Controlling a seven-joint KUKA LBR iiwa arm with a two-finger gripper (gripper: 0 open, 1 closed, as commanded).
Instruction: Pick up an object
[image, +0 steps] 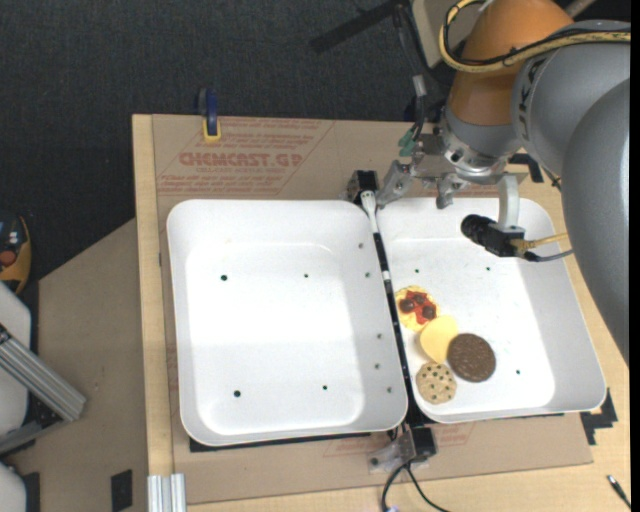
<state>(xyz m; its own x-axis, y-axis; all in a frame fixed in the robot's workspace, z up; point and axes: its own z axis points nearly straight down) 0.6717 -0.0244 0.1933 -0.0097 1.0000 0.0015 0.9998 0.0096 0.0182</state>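
Four small round things lie clustered in the right bin (540, 300), near its left wall and toward the front. The rearmost, a red-and-yellow piece (415, 305), looks like a flat disc with dark red blotches on a yellow ground. Just in front of it sits a plain pale yellow disc (436, 339), touching or slightly overlapping it. To the right of that, and touching it, is a dark brown disc (472, 357) with a paler rim, like a chocolate biscuit. The frontmost is a tan cookie (436, 382) speckled with dark chips, lying close against the yellow and brown discs and near the bin's front edge.

The left bin (270, 320) shows a bare white floor with a few small dark dots.

The arm (540, 90) reaches in from the upper right, its orange band above the wrist. The gripper (440, 185) hangs over the rear edge of the right bin, well apart from the cluster of discs. Whether it is spread or pressed together cannot be told from this angle. A small black part (490, 235) hangs off the wrist over the bin's rear floor.

Both bins rest on a brown board (250, 150) with red lettering, a blue clamp (209, 110) at its rear edge.
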